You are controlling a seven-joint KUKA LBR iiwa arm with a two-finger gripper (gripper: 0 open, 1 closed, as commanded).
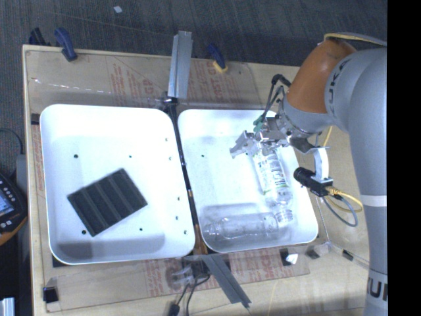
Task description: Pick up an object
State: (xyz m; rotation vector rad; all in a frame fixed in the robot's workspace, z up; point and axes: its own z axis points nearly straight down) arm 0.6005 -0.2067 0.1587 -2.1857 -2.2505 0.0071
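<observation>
Your tool (253,140) hangs low over the right bin (197,176), at the top end of a clear plastic bottle (274,178) (whether it is apart or clamped, you cannot tell). A second clear bottle (240,228) lies below it. Far to its left, a dark ribbed slab (107,201) sits in the left bin (59,130).

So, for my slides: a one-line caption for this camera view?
KUKA gripper poised over a clear bottle in the right bin; a dark ribbed pad in the left bin.
</observation>
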